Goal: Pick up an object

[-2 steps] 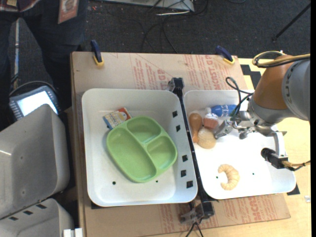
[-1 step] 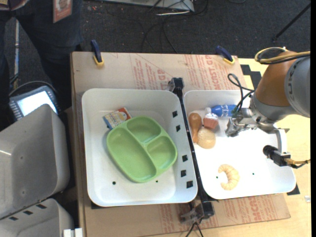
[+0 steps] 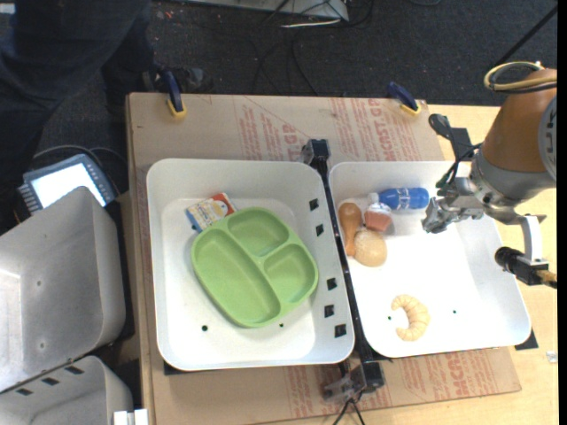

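Just left of gripper [image 3: 436, 222], perhaps touching: blue bottle [image 3: 403, 199]

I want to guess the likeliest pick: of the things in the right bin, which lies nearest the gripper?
The blue bottle, lying on its side at the bin's far edge, just left of the gripper. The croissant lies much farther off, toward the bin's near edge.

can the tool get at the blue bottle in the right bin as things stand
Probably yes. The tool sits just right of the blue bottle, with bare bin floor between them. The bottle's left end lies close to a small red object, but its right end and top look free.
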You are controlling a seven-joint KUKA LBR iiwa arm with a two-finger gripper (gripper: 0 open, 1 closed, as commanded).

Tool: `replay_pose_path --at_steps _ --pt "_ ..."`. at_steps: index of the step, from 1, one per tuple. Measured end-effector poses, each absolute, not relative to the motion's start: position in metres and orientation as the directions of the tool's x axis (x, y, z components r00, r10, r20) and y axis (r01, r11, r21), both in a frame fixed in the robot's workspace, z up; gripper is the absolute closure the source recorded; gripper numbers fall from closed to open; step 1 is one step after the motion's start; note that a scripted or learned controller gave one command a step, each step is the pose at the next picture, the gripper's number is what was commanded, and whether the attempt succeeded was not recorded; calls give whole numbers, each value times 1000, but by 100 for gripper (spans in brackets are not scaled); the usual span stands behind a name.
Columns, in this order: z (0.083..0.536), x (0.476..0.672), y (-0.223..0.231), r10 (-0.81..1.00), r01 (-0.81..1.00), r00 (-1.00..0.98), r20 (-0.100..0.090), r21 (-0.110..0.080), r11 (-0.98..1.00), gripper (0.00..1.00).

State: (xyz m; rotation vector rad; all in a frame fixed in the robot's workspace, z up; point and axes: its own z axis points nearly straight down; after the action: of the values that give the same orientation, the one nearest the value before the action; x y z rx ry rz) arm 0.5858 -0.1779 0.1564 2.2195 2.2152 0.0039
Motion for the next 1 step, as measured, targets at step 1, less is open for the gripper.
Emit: replay_pose_path --at_steps 1 --pt "219 583 -180 1000 1000 -2 -2 7 2 100"
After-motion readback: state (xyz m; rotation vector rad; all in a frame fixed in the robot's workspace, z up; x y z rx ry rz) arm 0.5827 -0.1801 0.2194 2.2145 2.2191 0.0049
